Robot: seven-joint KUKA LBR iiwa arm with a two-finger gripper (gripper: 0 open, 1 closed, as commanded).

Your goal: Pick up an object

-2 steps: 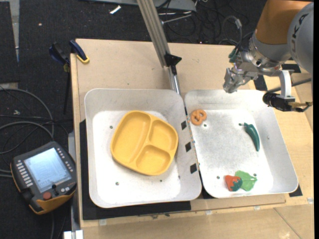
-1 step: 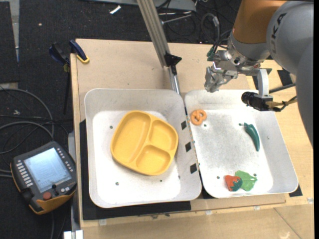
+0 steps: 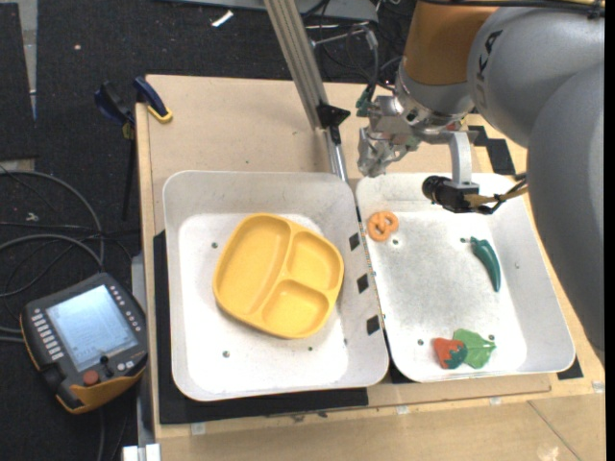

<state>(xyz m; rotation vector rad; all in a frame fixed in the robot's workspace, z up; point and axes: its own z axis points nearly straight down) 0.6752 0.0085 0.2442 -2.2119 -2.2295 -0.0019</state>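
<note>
My gripper (image 3: 377, 164) hangs above the far left corner of the right bin (image 3: 538, 286), raised off its floor. An orange pretzel-shaped toy (image 3: 382, 225) lies on the bin floor just in front of and below it. A green pepper toy (image 3: 486, 260) lies toward the bin's right side. A red and green toy (image 3: 463, 350) sits near the front edge. Nothing shows between the gripper's fingers.
The left bin (image 3: 192, 353) holds a yellow divided plate (image 3: 279, 275). A metal pole (image 3: 300, 56) slants up from the gap between the bins. A teach pendant (image 3: 85, 339) lies off the bench at the left. Cables run behind the right bin.
</note>
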